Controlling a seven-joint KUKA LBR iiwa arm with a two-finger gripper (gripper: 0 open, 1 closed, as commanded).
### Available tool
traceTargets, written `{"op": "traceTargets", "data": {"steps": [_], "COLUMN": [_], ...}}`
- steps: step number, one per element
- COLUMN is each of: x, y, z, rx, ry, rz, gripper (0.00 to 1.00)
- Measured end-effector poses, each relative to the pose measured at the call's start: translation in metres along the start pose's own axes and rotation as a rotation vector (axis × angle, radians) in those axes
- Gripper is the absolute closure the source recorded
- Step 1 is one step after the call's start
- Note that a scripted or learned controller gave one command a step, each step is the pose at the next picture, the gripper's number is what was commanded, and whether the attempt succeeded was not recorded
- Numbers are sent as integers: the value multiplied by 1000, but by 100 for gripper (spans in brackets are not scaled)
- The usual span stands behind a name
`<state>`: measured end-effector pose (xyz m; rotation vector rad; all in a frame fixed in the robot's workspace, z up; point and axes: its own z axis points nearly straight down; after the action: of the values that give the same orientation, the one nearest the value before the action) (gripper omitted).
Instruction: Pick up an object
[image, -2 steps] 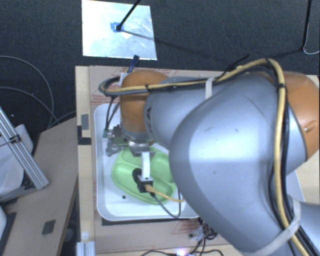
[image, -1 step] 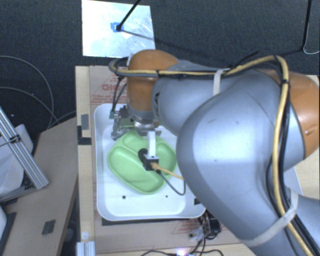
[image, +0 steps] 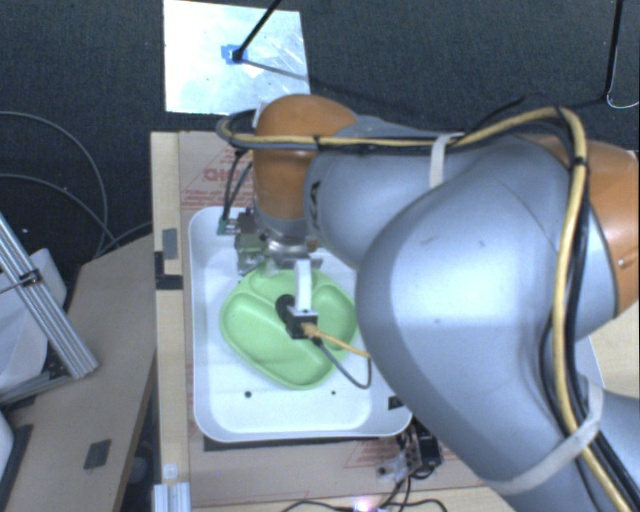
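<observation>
Reaching step: the pincer (image: 268, 262) hangs over 1 green dish (image: 250, 335) just below. I cannot tell its grip. Next it must lower and clamp.

The arm (image: 470, 290) is a bulky run of smooth, rounded grey housings with a glossy orange band (image: 285, 150) above the wrist, yellow and black cables (image: 380, 141) strapped along it by a pale tie (image: 437, 160), and a silvery gripper (image: 278, 258).

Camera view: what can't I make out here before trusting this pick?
- Green object: its far edge is covered by the gripper; contact between them cannot be judged.
- White bin: its right side is hidden by the arm.
- Bench right of that bin: covered by the arm.
</observation>
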<state>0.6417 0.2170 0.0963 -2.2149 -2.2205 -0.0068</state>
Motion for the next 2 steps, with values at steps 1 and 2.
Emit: {"op": "traceTargets", "data": {"steps": [1,2], "x": [2,-41], "y": [26,27], "z": [-105,-152], "rx": [-8,-1], "ry": [-3,-5], "rz": [-1,5], "gripper": [100,100]}}
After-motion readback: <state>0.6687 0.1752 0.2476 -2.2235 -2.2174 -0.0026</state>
